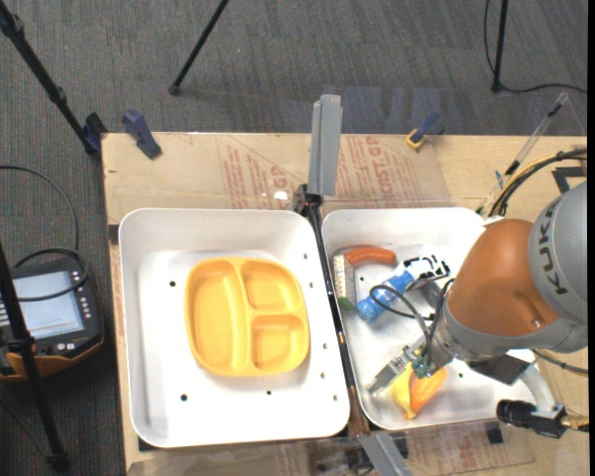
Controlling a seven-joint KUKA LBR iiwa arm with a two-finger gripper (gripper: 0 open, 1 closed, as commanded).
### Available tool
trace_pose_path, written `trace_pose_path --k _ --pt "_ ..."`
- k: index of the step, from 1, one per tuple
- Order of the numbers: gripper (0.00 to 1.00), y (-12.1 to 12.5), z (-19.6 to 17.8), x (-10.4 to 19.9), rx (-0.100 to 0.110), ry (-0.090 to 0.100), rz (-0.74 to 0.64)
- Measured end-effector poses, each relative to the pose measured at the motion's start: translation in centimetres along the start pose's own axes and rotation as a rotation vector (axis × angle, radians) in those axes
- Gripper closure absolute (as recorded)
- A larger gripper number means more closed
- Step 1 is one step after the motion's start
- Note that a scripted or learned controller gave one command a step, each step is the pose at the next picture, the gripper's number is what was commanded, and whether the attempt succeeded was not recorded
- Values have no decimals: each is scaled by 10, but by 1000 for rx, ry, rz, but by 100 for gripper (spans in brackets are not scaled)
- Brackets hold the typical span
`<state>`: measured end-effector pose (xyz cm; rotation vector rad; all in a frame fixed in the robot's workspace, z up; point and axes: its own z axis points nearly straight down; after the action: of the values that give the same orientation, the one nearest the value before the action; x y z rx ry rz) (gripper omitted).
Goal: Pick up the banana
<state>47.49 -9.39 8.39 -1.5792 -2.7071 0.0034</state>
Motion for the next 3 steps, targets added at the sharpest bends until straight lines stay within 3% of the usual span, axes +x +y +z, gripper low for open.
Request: trace_pose_path --k 1,2,3 --pt "0 47 -100 81 1 -2 -54" --pt "0 103 -144 61 1 -3 26" --pt "0 31 -102 56 3 0 52"
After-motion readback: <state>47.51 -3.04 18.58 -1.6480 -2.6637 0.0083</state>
